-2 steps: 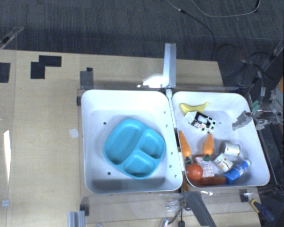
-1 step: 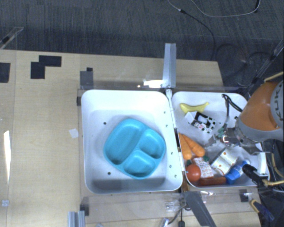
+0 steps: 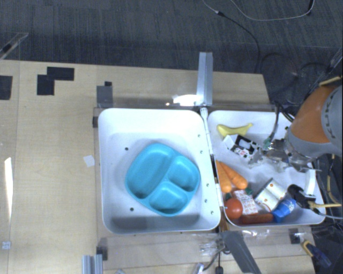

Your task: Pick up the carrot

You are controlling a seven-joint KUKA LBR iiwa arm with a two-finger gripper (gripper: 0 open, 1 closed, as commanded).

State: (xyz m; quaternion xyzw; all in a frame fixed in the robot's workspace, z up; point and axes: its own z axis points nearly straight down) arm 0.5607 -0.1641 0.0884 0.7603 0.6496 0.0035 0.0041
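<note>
Labels first: a white packet [image 3: 246, 201] w/ red print lies in the front of the R bin [image 3: 268, 119], and next to it a small can [image 3: 269, 195] w/ a pale wrapper. The writing on both is too small to read, and no brand can be made out.

The carrot [image 3: 232, 175] is in the R bin, against its left wall and about mid-depth. It lies diagonally, thick end toward the bin divider. A red, tomato-like item [image 3: 232, 209] sits just in front of it, touching the packet. A dark red sausage shape [image 3: 256, 218] lies along the front wall, w/ a blue item [image 3: 283, 210] beside the can. A yellow banana [image 3: 234, 129] is at the back of the bin.

The end effector [image 3: 260, 154] hangs over the middle of the R bin, behind and to the right of the carrot and apart from it. Can't tell whether it's apart or together, as the parts blur together. Nothing is visibly held. The arm's orange band [image 3: 313, 116] is at the frame's right.

The L bin [image 3: 112, 176] holds a blue 3-section plate [image 3: 162, 177], tilted approx. diagonal.

The bench [image 3: 48, 176] is pale and wood-toned, w/ black stepped marks [image 3: 54, 79] at the back left. An upright metal post [image 3: 205, 75] stands behind the gap btw the bins. Beyond the bench is dark carpeted floor [image 3: 134, 27], w/ a black cable [image 3: 257, 13] looping across it.
</note>
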